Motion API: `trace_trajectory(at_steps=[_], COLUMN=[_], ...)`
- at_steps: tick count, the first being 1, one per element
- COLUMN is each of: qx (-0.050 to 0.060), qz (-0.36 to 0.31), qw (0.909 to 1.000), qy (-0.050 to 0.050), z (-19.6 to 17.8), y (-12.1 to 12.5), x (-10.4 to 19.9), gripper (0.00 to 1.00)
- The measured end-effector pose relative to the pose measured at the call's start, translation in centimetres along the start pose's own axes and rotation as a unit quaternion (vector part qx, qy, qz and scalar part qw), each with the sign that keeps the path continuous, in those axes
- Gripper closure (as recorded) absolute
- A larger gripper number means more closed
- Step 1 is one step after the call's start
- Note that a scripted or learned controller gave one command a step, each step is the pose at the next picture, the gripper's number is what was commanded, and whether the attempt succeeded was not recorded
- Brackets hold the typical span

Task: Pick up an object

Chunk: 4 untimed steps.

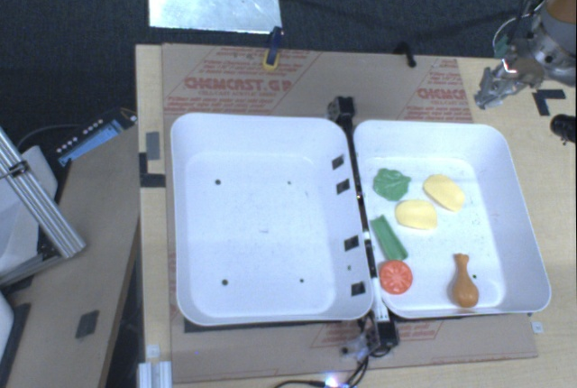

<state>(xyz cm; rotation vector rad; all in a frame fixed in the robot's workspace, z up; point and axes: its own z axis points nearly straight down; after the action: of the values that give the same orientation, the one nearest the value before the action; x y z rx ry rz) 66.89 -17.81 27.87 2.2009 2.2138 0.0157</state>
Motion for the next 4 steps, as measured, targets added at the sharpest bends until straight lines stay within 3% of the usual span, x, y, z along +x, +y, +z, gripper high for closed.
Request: trace_trajectory(at_steps=[1,2,3,4], qx=[0.014,0.004,0.002,0.015], qz=[-0.001,-0.005,0.001,-0.005], qw=[0.9999,1.0,1.0,0.9999], qy=[0.005,0.006,0.003,0.006], z=[20.3,8.4,-5.4,4.3], y=[-0.9,-0.2,-1.2,-4.7], x=[5.7,17.6,15.3,27.5], gripper=[1.0,1.0,1.0,1.0])
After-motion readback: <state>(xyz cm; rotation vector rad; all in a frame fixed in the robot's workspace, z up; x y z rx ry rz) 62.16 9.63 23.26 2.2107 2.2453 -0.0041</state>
